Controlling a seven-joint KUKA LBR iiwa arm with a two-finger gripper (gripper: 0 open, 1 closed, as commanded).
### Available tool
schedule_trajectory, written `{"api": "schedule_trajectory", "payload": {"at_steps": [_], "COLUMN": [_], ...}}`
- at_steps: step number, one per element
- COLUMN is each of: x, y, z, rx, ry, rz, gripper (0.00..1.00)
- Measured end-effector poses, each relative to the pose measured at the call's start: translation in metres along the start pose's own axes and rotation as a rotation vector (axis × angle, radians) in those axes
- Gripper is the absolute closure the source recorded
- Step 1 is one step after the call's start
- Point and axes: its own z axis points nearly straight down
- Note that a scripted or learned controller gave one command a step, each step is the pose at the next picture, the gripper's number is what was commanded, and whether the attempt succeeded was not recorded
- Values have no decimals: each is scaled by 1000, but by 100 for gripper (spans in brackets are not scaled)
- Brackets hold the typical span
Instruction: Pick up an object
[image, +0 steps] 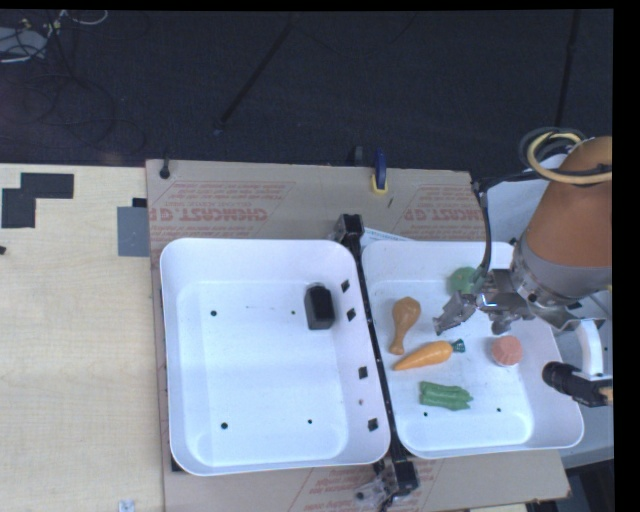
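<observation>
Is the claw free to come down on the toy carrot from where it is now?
Probably yes. The claw hangs just above the toy carrot in the right bin, with nothing lying on the carrot; the toy drumstick sits close beside it.

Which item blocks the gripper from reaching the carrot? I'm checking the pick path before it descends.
Nothing visible does. The gripper hangs over the right bin, with bare bin floor between it and the orange carrot lying below-left of it. The drumstick lies off to the left.
</observation>
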Motion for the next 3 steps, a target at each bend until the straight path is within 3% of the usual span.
{"api": "schedule_trajectory", "payload": {"at_steps": [1,2,3], "x": [-16,25,75], "y": [78,111,46], "z": [91,100,39], "rx": [-2,-4,-1], "ry": [-3,-1,2], "rz": [-4,-4,-4], "gripper": [0,0,0]}}
